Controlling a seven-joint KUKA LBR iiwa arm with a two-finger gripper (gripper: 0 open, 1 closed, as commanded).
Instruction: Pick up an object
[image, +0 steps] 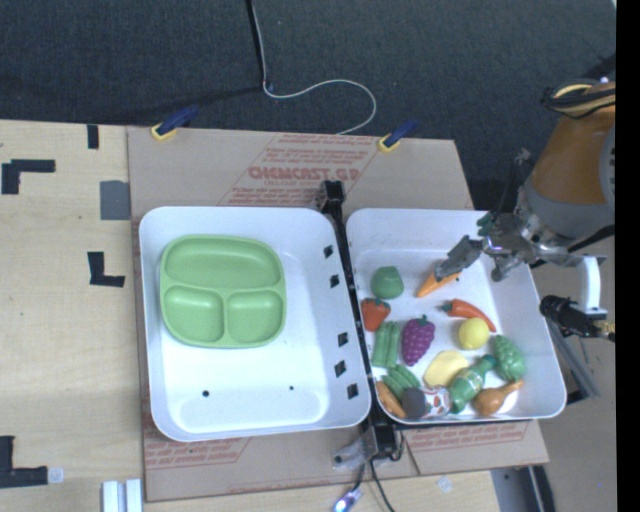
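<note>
The right bin (400, 232) holds several toy foods. An orange carrot (432, 285) lies slanted near the bin's middle, right at the tip of my gripper (455, 264), which reaches in from the right over the bin's far right part. Whether the carrot is gripped or only touched cannot be made out. Around it are a green pepper (388, 282), a red chili (468, 309), a yellow lemon (473, 332) and purple grapes (417, 340).
The left bin (170, 400) holds a green divided plate (222, 290). More toys crowd the right bin's near end: a red tomato (374, 313), a cucumber (384, 345), a yellow squash (445, 368), broccoli (507, 357), a brown pear (492, 400). A black divider (343, 290) separates the bins.
</note>
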